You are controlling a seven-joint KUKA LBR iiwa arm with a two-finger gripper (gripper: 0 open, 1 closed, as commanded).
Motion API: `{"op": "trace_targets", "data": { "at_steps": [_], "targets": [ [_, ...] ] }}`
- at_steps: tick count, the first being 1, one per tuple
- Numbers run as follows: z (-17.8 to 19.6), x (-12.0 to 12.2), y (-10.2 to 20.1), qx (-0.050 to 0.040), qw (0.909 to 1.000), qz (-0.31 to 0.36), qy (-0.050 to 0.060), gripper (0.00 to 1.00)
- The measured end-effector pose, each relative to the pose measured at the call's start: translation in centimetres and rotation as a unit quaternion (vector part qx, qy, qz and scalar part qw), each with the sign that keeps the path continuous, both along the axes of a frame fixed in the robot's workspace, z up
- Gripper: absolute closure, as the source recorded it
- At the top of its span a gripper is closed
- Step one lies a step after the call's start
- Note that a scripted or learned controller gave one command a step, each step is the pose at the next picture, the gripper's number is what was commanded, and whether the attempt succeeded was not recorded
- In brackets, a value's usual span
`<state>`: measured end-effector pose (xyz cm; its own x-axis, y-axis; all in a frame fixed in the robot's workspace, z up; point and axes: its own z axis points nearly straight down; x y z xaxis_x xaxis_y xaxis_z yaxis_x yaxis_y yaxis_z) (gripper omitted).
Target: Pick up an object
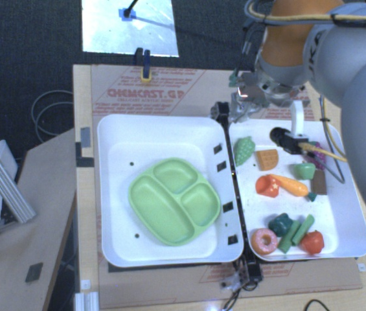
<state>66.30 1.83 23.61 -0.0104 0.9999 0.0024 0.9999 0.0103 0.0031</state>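
**Two bins, with the gripper at the far rim of the right one**

Two white bins sit side by side on the bench, touching along their shared middle wall. The left bin [114,173] holds a pale green divided plate [173,201], lying flat and turned at an angle, a little towards the near side.

The right bin [346,220] holds all the small toy foods. A leafy green piece [244,150] lies closest to the middle wall at the far end, with an orange waffle square [267,159] just beside it. Nearer the middle, a red pepper [267,186] touches the thick end of a carrot [294,186]. A small green cup-shaped piece [305,170] sits just beyond the carrot, and a brown block [319,183] lies by the carrot's tip. At the near end, four things are bunched together. The pink doughnut [264,240] lies against the near rim, and the dark green broccoli [280,224] is just behind it. A green stick [298,232] leans across between the broccoli and a red tomato [311,241].

The arm [354,57] reaches in from the right, its orange band [296,24] above the far end of the right bin. The gripper [243,105] sits over that bin's far rim, close to the corner where the two bins meet. It is well short of the toys, the leafy green piece being the nearest. Nothing can be seen held in it, and from this angle I cannot tell whether it is set wide or narrow.
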Motion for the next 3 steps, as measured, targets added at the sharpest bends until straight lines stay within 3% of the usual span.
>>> {"op": "trace_targets", "data": {
  "at_steps": [1,2,3],
  "targets": [
    [-1.5,0.4,5.9,-0.0002,1.0000,0.000,0.001,1.00],
    [-0.5,0.8,8.0,-0.0006,1.0000,-0.002,0.000,1.00],
    [-2.2,0.3,8.3,-0.0013,1.0000,-0.002,0.001,1.00]
  ]
}}
